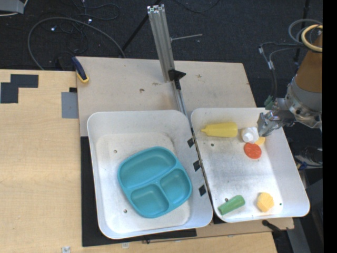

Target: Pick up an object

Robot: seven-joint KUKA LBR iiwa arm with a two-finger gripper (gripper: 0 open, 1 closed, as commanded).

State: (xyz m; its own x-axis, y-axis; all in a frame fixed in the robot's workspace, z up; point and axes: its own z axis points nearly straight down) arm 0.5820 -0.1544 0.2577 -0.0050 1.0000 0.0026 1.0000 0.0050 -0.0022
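While hand (266, 123) hovers beside white piece (248, 135), grip unclear, yellow bottle (220, 130) unlabelled, no writing legible

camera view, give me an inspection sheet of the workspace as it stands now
surface: pale bench with two white bins side by side, the left bin and the right bin.
job's things: in the right bin, a yellow bottle, a small white piece, a red disc, a green cylinder and a yellow lump.
clutter: teal divided tray in the left bin.
grippers: gripper low over the right bin's far right edge, beside the white piece; grip cannot be judged.
cables: loops on the dark floor beyond the bench.
surroundings: upright aluminium post; wooden tabletop at left.
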